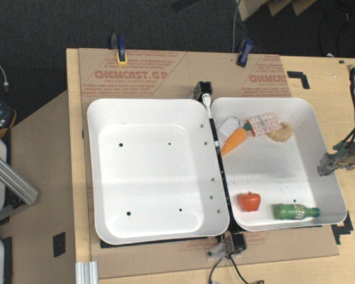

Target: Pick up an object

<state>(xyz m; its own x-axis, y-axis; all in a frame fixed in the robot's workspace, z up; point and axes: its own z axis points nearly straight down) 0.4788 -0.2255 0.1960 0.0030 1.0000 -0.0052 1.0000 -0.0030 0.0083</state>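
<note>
The right bin [296,114] holds several objects. An orange carrot [234,141] lies near its left wall, next to a small white piece [229,125]. A pink-and-white box [263,123] and a beige lump [280,133] lie at the back. A red tomato-like object [249,202] and a green bottle [294,212] on its side rest near the front wall. My gripper [333,162] is at the bin's right rim, apart from all of these, with nothing seen in it.
The left bin [106,158] stands beside the right one, their walls touching along the middle. Both sit on a cardboard sheet [165,70] held by blue clamps [119,45] at the back. Cables hang at the right edge.
</note>
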